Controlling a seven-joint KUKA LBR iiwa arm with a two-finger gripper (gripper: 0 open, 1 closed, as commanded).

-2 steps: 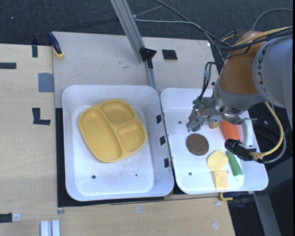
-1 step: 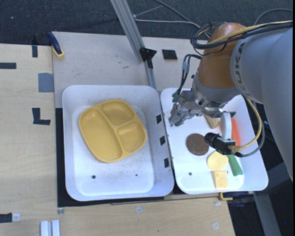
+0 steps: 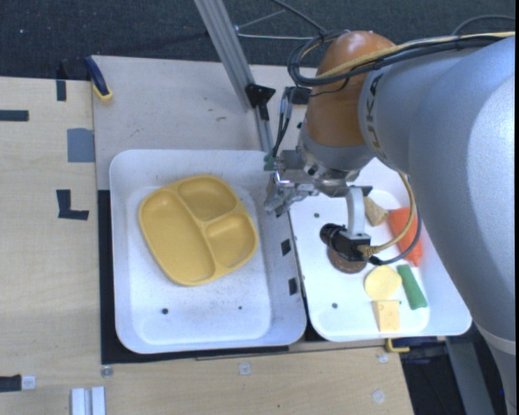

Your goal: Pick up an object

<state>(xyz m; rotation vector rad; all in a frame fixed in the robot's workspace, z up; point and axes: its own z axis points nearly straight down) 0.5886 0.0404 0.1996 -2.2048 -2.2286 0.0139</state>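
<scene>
On the bench (image 3: 182, 102), the left bin (image 3: 199, 314) holds a yellow divided plate (image 3: 198, 229) lying flat, near its upper left. The gripper (image 3: 279, 193) hangs low at the ridge where the two bins meet, just beside the plate's right edge; from this angle I cannot tell whether it is wide or narrow, and nothing is visibly held. In the right bin (image 3: 346, 314) the small things cluster toward the far side: a yellow disc (image 3: 383, 282) with a yellow block (image 3: 387, 316) just below it, a green block (image 3: 411, 286) beside them and an orange piece (image 3: 404, 232) above. The plate looks too broad and flat to pinch except by its rim, so a small block seems the surer target: centre over it, descend straight, clear of the bin wall.
</scene>
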